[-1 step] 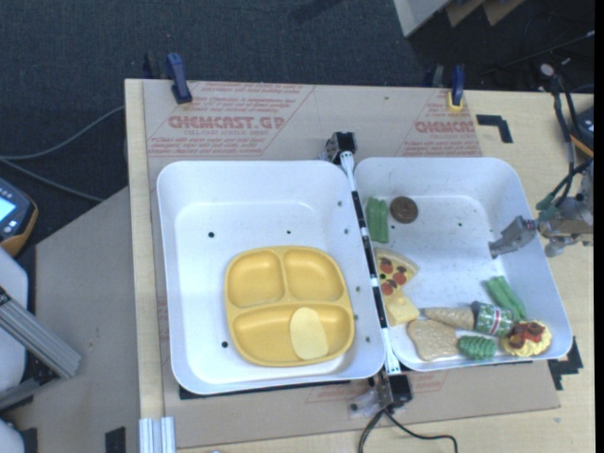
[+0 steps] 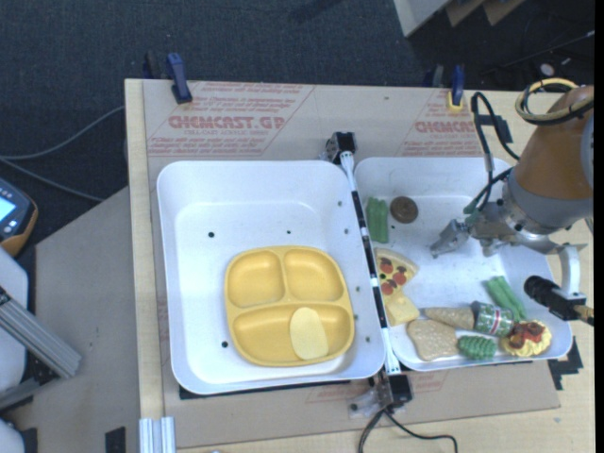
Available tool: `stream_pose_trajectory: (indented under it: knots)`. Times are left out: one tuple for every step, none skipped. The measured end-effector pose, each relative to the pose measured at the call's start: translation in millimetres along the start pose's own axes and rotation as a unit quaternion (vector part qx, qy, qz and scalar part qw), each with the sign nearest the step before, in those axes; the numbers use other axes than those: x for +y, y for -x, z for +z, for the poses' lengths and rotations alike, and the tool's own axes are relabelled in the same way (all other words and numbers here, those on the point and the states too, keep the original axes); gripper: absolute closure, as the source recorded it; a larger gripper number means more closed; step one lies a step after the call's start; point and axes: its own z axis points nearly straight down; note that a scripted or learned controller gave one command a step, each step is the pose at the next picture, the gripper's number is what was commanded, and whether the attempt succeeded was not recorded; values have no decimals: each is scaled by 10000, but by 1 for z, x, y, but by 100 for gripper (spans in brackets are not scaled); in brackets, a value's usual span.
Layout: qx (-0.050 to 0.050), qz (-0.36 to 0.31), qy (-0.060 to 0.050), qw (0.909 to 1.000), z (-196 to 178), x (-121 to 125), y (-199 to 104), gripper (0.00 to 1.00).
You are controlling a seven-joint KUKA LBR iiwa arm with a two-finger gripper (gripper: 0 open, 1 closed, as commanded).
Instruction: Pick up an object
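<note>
Front edge: black clip with a cable at the bottom centre of the frame, where the two bins meet on the worktop.
Lower right, right bin: toy food crowded along its near wall — a tan bread slice, a green ridged piece, a small striped can and a yellow item with red bits in the lower right corner.
Just behind those: a yellow cheese wedge, a pizza slice close to the divider, and green sticks towards the right wall.
Lower centre, left bin: a yellow divided plate with a pale yellow oval lying in its large near compartment.
Gripper: centre right of the frame, low over bare floor of the right bin, pointing left; nothing shows between the fingers, and I cannot tell whether they are spread or closed.
Arm: grey and orange, coming in from the right edge.
Far part of right bin: a green pickle-like piece beside the divider and a brown round piece just to its right, both apart from the gripper.
Back edge: blue clamps on the printed board at the upper left and upper right.
</note>
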Motion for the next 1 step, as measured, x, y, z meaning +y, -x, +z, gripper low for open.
stream_pose_trajectory:
  knots:
    - [-11, -33, 80, 10000, -65, 64, -106, 0]
